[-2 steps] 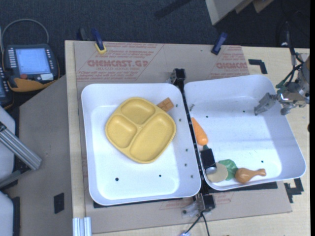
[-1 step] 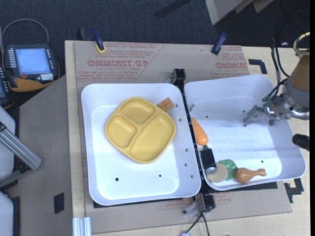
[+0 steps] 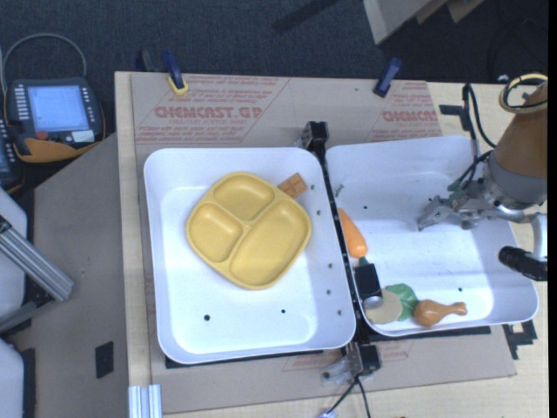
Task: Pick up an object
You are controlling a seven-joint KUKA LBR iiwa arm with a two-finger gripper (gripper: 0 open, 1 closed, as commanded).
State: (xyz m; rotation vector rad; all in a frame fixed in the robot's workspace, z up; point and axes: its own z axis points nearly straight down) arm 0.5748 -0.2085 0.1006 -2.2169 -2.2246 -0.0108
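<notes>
Far left of the jaws, off the tabletop (image 3: pixel 261 103): a handheld control screen (image 3: pixel 54 111) on dark floor. The tabletop is covered with printed brown board, held by two blue clamps (image 3: pixel 177 72) at its far edge.

Left bin (image 3: pixel 161 259), well left of the jaws: a yellow divided plate (image 3: pixel 250 230) with a small brown block (image 3: pixel 292 185) touching its far rim. The plate looks broad and flat, likely a poor grip.

Right bin (image 3: pixel 409 172): a carrot (image 3: pixel 352 232) lies just left of the jaws, against the bin's left wall. Toward the front edge from the jaws sit a black piece (image 3: pixel 366 279), a green piece (image 3: pixel 402 296) and a toy drumstick (image 3: pixel 438 310), close together in the front corner.

The jaws hang over bare bin floor mid-bin, holding nothing visible; whether they are wide or narrow cannot be told.

Judgement: the drumstick is the best target, as its right end is free of neighbours. Advice: close across its thin shank and descend straight. The carrot is risky, since the wall leaves little room.
</notes>
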